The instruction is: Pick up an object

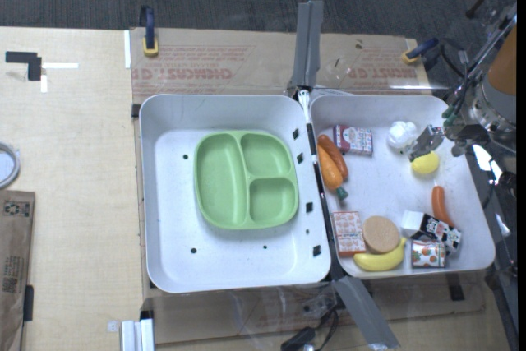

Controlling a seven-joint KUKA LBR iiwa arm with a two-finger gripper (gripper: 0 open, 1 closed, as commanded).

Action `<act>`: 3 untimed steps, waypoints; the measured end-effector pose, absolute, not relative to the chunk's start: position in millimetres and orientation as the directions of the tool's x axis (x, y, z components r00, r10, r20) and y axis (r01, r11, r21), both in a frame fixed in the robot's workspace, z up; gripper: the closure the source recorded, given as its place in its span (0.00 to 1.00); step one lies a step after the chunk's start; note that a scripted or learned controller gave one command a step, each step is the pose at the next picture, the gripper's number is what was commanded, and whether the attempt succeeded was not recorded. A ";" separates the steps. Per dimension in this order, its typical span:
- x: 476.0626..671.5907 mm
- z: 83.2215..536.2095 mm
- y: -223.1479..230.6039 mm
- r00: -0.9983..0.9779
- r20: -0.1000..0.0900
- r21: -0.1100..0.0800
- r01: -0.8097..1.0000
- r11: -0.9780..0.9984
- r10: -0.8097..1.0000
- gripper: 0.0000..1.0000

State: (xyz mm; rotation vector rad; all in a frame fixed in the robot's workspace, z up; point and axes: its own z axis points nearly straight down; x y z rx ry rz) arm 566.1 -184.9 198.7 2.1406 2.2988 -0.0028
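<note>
Camera view: two white bins on worktop. Left bin holds one green divided plate. Right bin holds one carrot, one banana, one sausage, one lemon, one round cookie, several small cartons. Claw sits just above lemon; can't tell its spread.

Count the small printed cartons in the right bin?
4: one carton near the top beside the carrot, one left of the round cookie, two in the bottom right corner. None looks hidden.
</note>
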 end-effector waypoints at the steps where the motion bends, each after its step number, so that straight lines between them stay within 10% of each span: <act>1: 558.8 104.0 -214.6 0.001 0.011 -0.006 1.000 -0.001 1.000 0.00; 2: 532.9 92.8 -209.9 0.085 0.012 0.000 0.996 -0.085 0.996 0.00; 3: 532.0 101.0 -212.7 0.085 0.005 0.000 0.996 -0.085 0.996 1.00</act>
